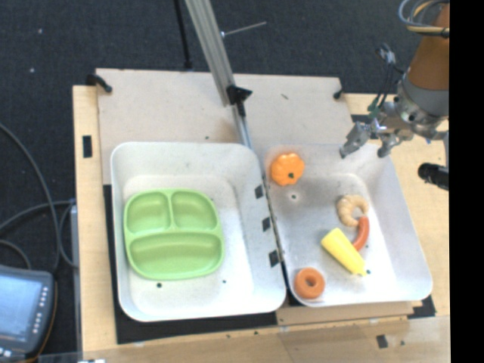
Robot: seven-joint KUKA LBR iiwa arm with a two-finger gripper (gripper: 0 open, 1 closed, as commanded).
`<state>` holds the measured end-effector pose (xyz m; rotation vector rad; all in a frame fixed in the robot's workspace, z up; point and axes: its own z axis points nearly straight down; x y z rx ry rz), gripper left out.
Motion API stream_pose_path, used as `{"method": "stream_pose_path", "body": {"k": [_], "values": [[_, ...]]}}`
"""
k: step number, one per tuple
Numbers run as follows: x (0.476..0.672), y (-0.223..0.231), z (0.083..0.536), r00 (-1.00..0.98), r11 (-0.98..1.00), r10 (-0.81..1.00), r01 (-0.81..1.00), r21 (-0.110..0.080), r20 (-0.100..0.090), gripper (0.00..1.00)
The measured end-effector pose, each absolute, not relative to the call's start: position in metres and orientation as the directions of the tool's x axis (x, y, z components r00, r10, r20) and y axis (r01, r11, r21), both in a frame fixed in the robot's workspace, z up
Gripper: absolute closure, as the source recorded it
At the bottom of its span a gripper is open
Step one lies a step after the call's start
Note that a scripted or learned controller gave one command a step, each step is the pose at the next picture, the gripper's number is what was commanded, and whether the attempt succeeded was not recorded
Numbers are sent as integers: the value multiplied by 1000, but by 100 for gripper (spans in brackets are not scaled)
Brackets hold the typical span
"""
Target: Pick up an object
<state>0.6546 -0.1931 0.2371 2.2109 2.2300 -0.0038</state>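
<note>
No specific target here, so pick anything in the right bin (401, 203). The closest to the claw (368, 140) is probably the pumpkin (286, 169), a small orange ribbed ball off to the claw's left, near the bin's back corner. Ahead of the claw toward the camera there's a cluster: a pale shrimp (350, 209) touching a red-orange chili (361, 232), and just beyond those a yellow wedge (344, 252) that looks like corn or a banana piece. Farthest out is an orange donut (309, 283) at the front edge. The claw hangs over the bin's back rim, fingers spread apart, nothing between them. If it were me I'd go for the donut or the pumpkin, since each sits alone with room around it; the shrimp and chili touch, so a grab there could nudge one and miss both. Come straight down, centre on the thing, close only once the fingers straddle it. The pumpkin is round and could squirt out, I reckon. The left bin (189, 157), far from the claw, holds a green tray (172, 233).
</note>
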Motion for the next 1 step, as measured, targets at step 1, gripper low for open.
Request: {"method": "stream_pose_path", "body": {"k": [1], "values": [[564, -224, 99, 4, -4, 1000, 1000, -2, -1, 0]]}}
